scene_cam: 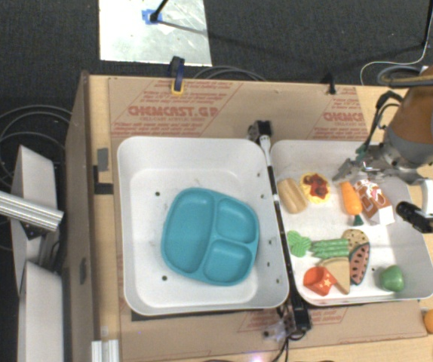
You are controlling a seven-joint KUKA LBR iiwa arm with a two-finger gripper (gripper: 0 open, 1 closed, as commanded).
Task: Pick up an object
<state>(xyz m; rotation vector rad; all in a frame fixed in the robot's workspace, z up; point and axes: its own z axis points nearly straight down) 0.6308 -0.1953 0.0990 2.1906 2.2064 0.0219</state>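
The claw (369, 173) hangs over the right bin (420, 274), just above a small carton (373, 200) beside a carrot (350, 198); whether it is wide or narrow cannot be told. A blue tray (210, 235) lies in the left bin (145, 157)

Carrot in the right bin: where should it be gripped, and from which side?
Grip the carrot across its orange middle, coming straight down from above. It lies flat, long axis roughly up-down in the camera view, so closing left-right spans its narrow width. A packet sits close on its right, leaving little room there; the white bin floor to its left is open.
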